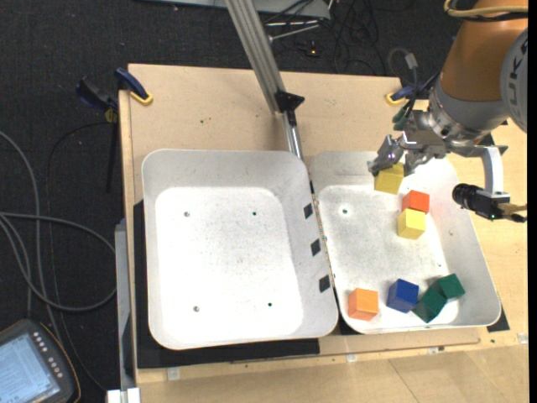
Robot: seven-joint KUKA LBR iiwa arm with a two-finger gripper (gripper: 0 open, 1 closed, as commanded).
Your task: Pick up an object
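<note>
My gripper [389,163] hangs over the far end of the right bin [361,250], reaching in from the right. A yellow cube [388,180] sits directly under the fingertips, slightly tilted, with its top edge pinched between the dark fingers. An orange-red cube [416,201] and a second yellow cube [411,223] lie just right of and nearer than the gripper. Along the bin's near edge lie an orange cube [362,303], a blue cube [404,295] and two green cubes [451,286] [430,304].
The left bin [155,225] lies beside the right one, with black clips along their shared rims. A slanted metal post [260,49] rises from the bench behind the bins. Clamps [134,86] stand at the bench's far corners.
</note>
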